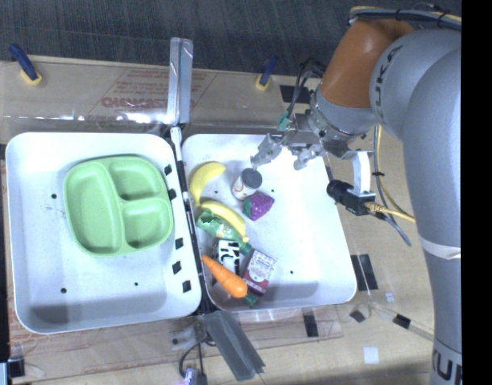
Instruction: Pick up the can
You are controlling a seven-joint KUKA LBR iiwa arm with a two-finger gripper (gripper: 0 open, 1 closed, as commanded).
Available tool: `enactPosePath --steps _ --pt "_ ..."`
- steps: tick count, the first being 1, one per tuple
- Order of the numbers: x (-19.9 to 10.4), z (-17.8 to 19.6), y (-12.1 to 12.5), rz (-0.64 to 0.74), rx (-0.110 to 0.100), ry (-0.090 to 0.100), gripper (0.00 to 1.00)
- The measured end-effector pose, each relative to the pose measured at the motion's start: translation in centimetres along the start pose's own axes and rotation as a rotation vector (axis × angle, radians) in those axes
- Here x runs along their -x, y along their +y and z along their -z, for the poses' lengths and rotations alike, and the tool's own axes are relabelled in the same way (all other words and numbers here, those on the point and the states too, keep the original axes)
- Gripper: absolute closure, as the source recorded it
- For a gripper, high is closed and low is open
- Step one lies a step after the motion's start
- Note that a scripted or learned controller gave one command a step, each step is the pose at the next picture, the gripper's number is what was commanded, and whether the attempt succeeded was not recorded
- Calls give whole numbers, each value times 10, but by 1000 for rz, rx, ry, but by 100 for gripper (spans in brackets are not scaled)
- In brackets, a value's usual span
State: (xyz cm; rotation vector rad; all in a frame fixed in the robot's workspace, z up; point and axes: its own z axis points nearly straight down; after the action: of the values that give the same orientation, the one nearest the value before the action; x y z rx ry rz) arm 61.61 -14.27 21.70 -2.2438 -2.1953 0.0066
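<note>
Can (247, 181) sits in the right bin (326, 239), up near the back half, lying kind of tilted with its dark end facing up toward the camera. It's tucked between a banana (204, 178) on its left and a purple thing (260, 206) (looks like a toy eggplant or grape bunch, hard to say) just below and right of it. Nothing is gripping it.

Gripper (284, 156) hangs over the back of the same bin, just up and right of the can. Its two fingers are spread apart, one (266, 151) pointing down-left near the can, the other further right, and there's only white bin floor between them.

Rest of the right bin is a pile along the left wall: a second banana (223, 216), a green packet (215, 226), a black and white carton (228, 252), a carrot (225, 276) and a red pouch (260, 269) near the front.

Left bin (30, 239) has a green divided plate (119, 204) lying flat in it.
</note>
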Motion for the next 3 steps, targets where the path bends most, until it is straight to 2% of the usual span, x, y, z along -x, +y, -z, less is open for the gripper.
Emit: enactPosePath --steps 1,2,3 --pt "5 -125 32 -78 5 0 0" --pt "20 -60 42 -49 4 2 0" --pt "17 -125 42 -10 1 2 0"
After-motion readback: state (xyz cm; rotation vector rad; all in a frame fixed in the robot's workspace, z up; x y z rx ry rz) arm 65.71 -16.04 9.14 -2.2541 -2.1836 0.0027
